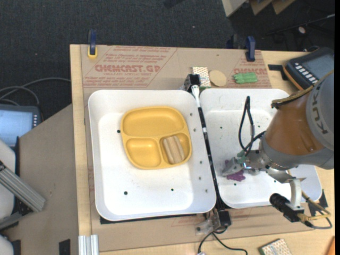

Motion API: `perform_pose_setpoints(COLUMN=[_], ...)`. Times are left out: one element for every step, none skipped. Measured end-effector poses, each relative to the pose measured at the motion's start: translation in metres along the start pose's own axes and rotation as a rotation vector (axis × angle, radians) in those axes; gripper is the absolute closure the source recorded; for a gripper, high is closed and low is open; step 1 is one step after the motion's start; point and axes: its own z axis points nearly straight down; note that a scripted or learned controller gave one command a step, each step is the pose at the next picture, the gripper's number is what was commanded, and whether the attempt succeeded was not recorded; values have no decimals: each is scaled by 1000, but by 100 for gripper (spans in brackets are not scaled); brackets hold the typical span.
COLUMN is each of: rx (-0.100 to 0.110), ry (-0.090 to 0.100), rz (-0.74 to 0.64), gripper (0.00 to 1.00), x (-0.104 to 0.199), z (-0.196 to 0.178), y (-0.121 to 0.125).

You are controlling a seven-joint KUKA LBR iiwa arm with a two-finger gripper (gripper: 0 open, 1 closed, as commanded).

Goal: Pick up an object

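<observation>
My gripper (pixel 232 167) is low in the right bin (pixel 226 108), near that bin's left wall, at the end of the grey arm with its orange band (pixel 289 126). A small purple object (pixel 237 177) lies on the bin floor just under and in front of the gripper, partly hidden by it; whether they touch is unclear. The left bin (pixel 106 147) holds a yellow divided plate (pixel 154 117). A tan block (pixel 172 148) lies in the plate's lower right compartment.
A black cable (pixel 245 122) loops over the right bin beside the arm. On the bench behind the bins sit a green piece (pixel 245 78) and a tan disc (pixel 217 78). A black fitting (pixel 284 206) sticks out at the right bin's front edge.
</observation>
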Motion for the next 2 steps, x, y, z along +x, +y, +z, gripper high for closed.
perform_pose_setpoints(rx=[-6,-18], ry=[-5,-3], rz=[1,-10], gripper=[100,100], x=[-1,60], z=[-10,-107], y=[2,76])
